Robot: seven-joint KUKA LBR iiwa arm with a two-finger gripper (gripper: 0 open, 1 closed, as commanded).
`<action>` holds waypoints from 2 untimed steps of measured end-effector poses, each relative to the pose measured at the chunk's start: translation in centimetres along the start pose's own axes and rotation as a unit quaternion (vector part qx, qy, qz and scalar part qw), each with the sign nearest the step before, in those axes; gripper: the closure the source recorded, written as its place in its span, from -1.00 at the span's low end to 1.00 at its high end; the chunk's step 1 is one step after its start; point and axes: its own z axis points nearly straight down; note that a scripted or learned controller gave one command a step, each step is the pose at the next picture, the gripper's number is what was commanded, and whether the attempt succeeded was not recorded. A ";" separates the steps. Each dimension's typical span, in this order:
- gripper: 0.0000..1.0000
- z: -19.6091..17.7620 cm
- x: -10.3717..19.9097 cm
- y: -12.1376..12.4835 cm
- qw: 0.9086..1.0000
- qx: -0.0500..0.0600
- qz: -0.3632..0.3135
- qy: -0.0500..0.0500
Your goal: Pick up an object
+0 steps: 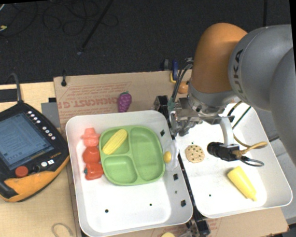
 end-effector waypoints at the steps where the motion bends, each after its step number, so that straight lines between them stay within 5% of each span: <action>1: 1.00 -1.2 5.1 -0.9 1.000 -0.001 0.000 0.000; 2: 1.00 -1.5 4.4 -0.1 1.000 -0.002 0.001 -0.001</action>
